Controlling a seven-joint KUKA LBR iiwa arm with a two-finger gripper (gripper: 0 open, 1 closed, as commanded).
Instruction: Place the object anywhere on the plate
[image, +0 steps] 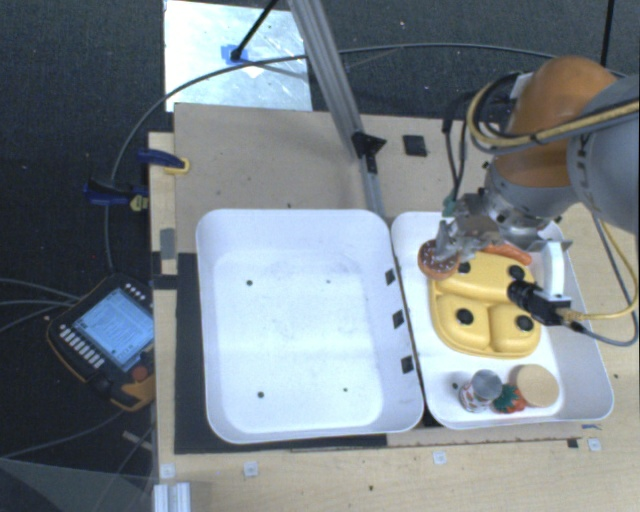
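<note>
A yellow divided plate (487, 308) lies in the right bin (590, 385). A brown ring-shaped object (436, 260), like a small doughnut, sits at the plate's upper left corner, partly over its rim. My gripper (447, 243) hangs directly above and against this ring, and its tips are hidden by the wrist and the ring. I cannot see whether the ring is held. A reddish piece (508, 254) shows at the plate's far edge, under the wrist.
At the right bin's near end lie a grey can (485, 383), a tan round disc (537, 385) and small red and green pieces (508, 402). The left bin (215, 300) stands beside it. A black cable plug (527, 297) hangs over the plate.
</note>
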